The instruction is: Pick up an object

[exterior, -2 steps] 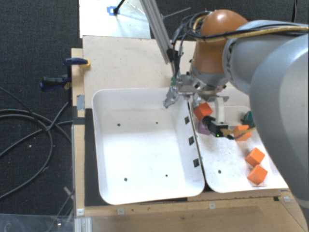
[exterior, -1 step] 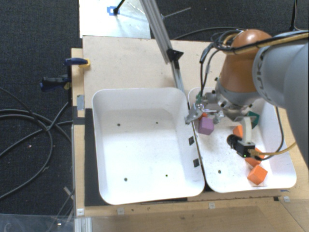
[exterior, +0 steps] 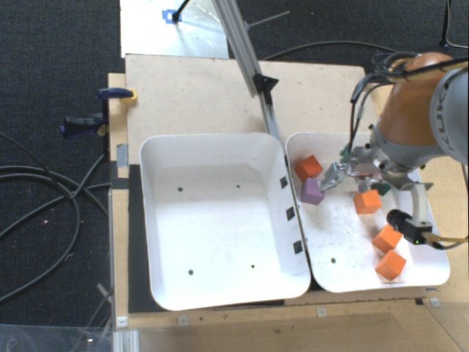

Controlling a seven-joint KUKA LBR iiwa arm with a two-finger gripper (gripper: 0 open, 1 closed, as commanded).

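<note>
Purple block sits in right bin, against its left wall, orange block just above it. Gripper low beside purple block, fingers slightly apart, nothing between them; contact unclear. Three more orange blocks lie to the right.

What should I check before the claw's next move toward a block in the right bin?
1. Claw over the right bin, not the left bin: ok.
2. A target close by: ok. The purple block lies just beside the claw tip, with an orange block right behind it.
3. Target free of neighbours: not ok. Purple and that orange block look to be touching.
4. Clearance from the wall between the bins: not ok. The purple block sits close against it.
5. Nothing already in the claw: cannot tell.
6. Other blocks out of the way: ok. Three more orange ones lie further right.
</note>
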